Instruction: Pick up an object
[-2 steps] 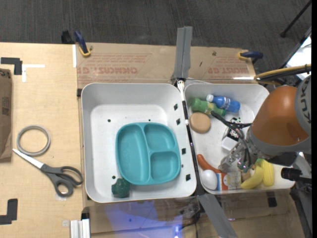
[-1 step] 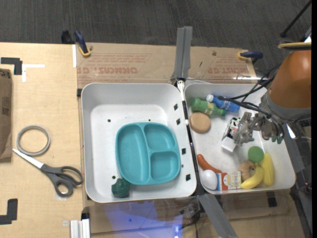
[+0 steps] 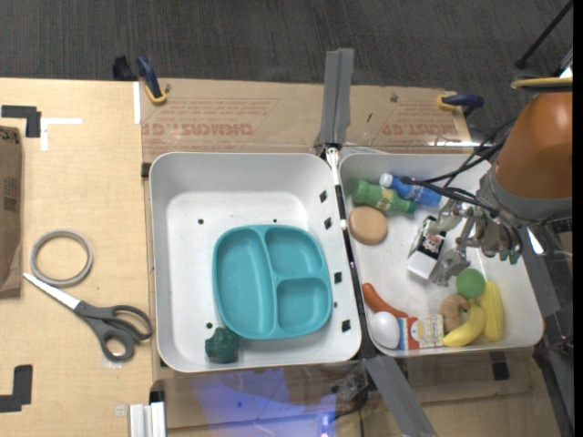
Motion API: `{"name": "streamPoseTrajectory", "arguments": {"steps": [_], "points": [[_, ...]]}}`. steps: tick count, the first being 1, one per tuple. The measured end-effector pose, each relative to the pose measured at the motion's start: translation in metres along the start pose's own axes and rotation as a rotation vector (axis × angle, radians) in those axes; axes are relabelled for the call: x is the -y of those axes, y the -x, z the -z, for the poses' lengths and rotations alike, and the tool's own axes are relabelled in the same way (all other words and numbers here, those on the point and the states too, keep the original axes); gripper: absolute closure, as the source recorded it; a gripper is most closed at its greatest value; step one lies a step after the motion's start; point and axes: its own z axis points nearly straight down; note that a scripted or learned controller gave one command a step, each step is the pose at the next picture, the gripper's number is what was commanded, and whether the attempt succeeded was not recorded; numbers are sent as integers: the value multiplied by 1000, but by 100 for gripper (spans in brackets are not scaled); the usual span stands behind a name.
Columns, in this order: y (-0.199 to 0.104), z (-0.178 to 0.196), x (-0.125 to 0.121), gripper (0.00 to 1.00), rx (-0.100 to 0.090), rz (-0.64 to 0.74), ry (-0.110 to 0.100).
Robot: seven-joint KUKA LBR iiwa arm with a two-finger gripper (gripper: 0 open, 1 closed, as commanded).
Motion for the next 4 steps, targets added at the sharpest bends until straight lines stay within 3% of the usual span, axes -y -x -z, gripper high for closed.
{"name": "streamPoseTrajectory", "arguments": {"steps": [1,2,3,4], "points": [[36,-23,17,0,26,11,0],[-4,-27,43,0,42,-62,-1],[-37,-27,35,0,46,-200,-2],[-44,-28,56,0,41,-220,2]]}}
